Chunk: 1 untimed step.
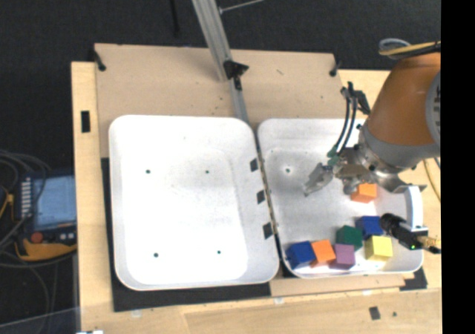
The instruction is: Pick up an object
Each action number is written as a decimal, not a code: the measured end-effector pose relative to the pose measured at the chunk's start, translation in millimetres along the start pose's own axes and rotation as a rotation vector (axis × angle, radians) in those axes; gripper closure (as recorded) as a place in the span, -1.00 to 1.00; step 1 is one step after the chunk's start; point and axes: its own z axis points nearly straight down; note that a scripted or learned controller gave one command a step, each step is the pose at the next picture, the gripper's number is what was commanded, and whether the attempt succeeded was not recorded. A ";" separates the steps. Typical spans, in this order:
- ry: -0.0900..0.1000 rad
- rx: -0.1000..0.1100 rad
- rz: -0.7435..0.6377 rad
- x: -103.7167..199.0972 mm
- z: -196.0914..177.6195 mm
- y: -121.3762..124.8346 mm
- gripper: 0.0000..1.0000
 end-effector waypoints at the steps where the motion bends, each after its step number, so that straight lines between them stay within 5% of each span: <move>1: 0.000 0.001 0.001 2.1 42.8 -0.2 -1.00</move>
